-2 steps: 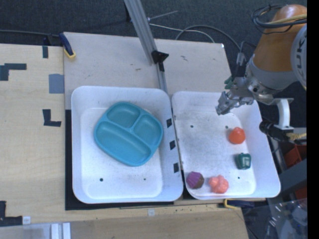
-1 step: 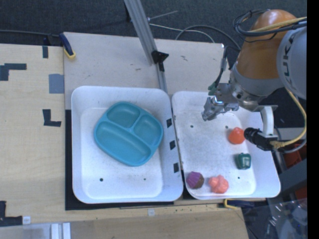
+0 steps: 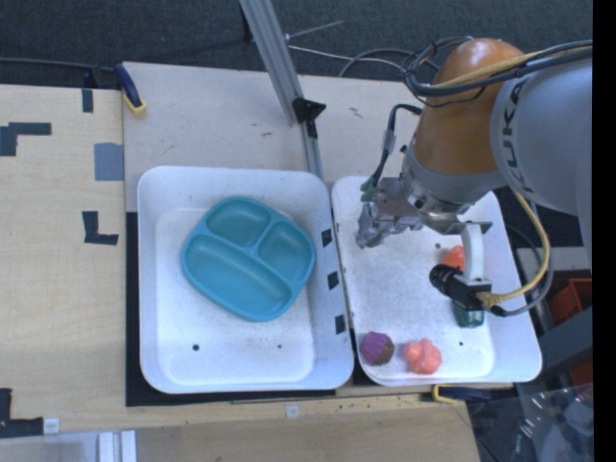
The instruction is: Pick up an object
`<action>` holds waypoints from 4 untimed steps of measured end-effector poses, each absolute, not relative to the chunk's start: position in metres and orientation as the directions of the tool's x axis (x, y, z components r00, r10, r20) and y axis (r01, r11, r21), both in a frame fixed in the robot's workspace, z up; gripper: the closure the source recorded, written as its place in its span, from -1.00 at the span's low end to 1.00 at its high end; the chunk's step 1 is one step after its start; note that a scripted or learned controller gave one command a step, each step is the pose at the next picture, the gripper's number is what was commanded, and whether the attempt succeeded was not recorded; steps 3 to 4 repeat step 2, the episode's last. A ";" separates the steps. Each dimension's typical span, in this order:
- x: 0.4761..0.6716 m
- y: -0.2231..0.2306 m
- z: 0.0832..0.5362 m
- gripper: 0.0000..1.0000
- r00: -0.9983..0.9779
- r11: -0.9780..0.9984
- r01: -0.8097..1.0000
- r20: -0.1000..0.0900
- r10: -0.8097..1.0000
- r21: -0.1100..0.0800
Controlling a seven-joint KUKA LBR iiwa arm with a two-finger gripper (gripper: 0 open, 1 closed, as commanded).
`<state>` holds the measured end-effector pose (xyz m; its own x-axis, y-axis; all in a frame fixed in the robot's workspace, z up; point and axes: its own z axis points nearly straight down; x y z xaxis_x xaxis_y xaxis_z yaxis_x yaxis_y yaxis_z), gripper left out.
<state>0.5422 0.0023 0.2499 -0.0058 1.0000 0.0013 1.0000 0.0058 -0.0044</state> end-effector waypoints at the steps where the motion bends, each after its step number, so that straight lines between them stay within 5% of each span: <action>1: 0.530 0.054 0.233 1.00 -0.007 0.007 1.000 0.001 1.000 -0.005; 2: 0.519 0.097 0.228 1.00 -0.006 0.006 1.000 0.001 1.000 -0.004; 4: 0.519 0.097 0.228 1.00 -0.006 0.006 1.000 0.001 1.000 -0.004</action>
